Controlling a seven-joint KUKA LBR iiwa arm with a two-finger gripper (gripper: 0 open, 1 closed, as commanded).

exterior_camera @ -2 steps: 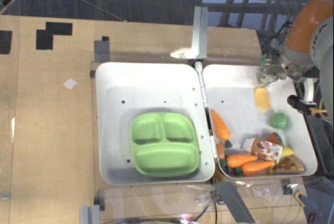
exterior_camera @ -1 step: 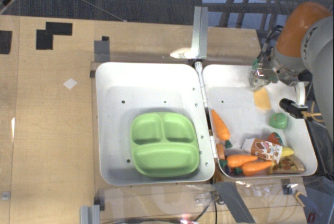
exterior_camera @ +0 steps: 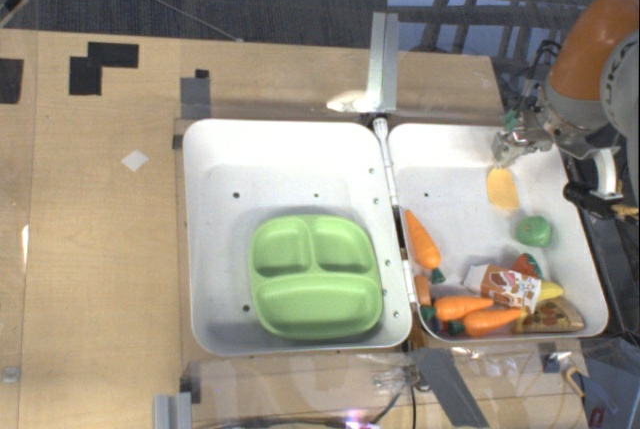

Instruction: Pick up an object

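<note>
My gripper (exterior_camera: 518, 143) hangs over the far right part of the right bin (exterior_camera: 450, 167), under the grey arm with its orange band. Just below it, towards the front, is a pale yellow object (exterior_camera: 503, 188); whether they touch I cannot tell. A green rounded object (exterior_camera: 534, 231) lies a little further forward near the bin's right wall. Along the left wall lies an orange carrot (exterior_camera: 422, 239). The front of the bin holds two more carrots (exterior_camera: 478, 314), a small printed carton (exterior_camera: 510, 287), a yellow piece (exterior_camera: 549, 293) and a pizza slice (exterior_camera: 552, 320).
The left bin (exterior_camera: 230, 167) holds a green divided plate (exterior_camera: 317, 275) in its front half. A metal divider (exterior_camera: 390, 187) separates the two bins. The arm's body stands over the right bin's far right corner.
</note>
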